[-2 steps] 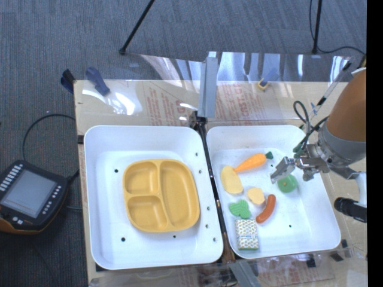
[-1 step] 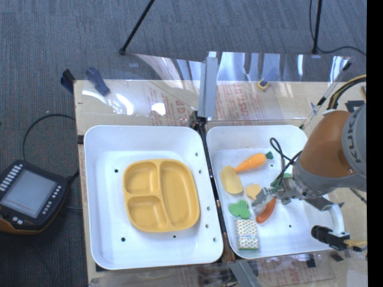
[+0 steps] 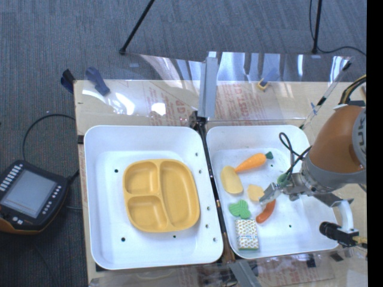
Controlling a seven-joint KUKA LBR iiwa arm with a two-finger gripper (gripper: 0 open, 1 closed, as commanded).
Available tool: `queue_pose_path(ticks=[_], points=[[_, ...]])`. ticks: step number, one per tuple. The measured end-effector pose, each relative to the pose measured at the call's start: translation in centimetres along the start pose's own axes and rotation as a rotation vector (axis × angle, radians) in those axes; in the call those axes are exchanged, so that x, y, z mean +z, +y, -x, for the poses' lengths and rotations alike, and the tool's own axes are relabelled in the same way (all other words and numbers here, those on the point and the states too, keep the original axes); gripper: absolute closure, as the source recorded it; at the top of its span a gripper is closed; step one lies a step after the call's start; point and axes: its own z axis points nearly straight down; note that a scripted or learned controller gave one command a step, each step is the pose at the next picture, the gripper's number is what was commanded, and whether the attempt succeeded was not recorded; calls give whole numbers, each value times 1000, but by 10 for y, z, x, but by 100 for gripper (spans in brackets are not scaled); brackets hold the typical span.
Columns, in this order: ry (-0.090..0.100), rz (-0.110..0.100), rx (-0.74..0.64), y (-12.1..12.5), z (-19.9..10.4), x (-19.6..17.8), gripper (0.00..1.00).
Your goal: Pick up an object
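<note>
Camera view — the hand point(image 3: 267, 194) hovers low in the right bin point(image 3: 299, 244), its state unclear, red chili point(image 3: 266, 211) just beneath.

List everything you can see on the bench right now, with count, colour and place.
bins: 2, white, side by side on the bench
tray: 1, yellow, three compartments, middle of the left bin
carrot: 1, orange with green end, top of the right bin
pale pieces: 2, yellowish, right bin, below the carrot
leaf toy: 1, green, right bin, near its left wall
chili: 1, red-orange, right bin, just below the gripper
packet: 1, white with green print, bottom of the right bin
pendant: 1, grey and orange, on the floor at left
arm: 1, grey with orange band, over the right bin
gripper: 1, low over the right bin
</note>
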Motion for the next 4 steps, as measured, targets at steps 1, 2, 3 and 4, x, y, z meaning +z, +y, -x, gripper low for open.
queue_pose_path(ticks=[1,2,3,4], points=[[2,-5,25,-8,-22,21,0],[1,-2,-181,-44,-6,-18,0],[1,-5,63,-1,-45,21,0],[3,-8,68,-2,-43,12,100]])
